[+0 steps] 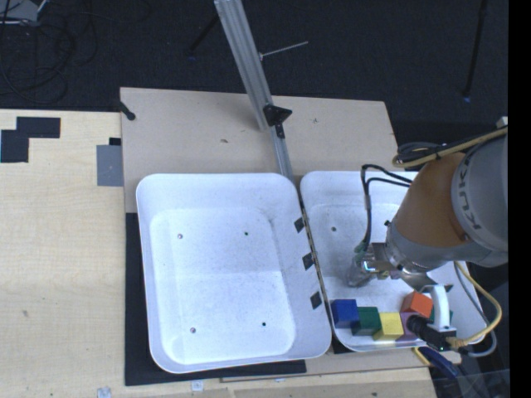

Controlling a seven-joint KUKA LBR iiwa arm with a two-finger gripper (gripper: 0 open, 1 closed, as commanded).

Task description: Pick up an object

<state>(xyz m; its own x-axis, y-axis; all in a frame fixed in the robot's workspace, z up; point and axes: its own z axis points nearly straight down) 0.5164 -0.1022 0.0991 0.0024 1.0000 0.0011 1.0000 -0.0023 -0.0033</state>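
Note:
Several small blocks lie along the front wall of the right bin [332,191]: a blue block [344,312], a dark green block [364,321], a yellow block [388,327] and an orange block [419,304] with a purple piece beside it. My gripper [360,274] hangs low in the right bin, just behind and above the blue block. Nothing shows between its fingers. The wrist and arm [440,210] cover the bin's right part.
The left bin [149,191] stands beside the right one, joined by black clips along the shared wall. A slanted metal rail [249,65] rises behind the bins. Cables trail from the arm at the right edge.

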